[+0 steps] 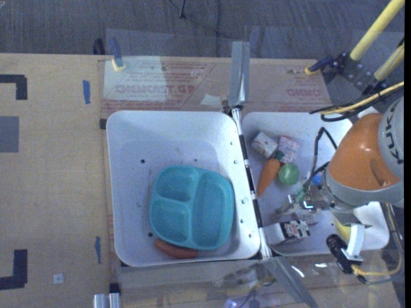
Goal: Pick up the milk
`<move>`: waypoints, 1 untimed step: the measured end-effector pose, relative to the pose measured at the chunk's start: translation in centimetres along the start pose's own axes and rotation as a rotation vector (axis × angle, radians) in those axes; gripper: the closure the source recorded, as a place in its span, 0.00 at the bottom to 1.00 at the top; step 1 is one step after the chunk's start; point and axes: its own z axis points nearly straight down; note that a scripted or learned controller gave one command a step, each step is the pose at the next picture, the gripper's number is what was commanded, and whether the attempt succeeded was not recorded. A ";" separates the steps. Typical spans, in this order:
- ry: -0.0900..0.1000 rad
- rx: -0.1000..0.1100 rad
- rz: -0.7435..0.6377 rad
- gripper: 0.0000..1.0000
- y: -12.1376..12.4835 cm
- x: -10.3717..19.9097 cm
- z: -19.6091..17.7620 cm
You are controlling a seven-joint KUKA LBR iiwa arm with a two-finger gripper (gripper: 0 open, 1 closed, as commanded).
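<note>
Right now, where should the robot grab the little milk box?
Probably from straight above, squeezing the milk carton across its narrow sides. It lies tipped near the right bin's far left corner, close to the wall and the carrot, so sideways approaches look crowded.
</note>
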 end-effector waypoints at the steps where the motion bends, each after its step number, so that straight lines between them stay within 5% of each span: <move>1: 0.004 0.009 -0.091 0.00 3.6 -1.0 -5.6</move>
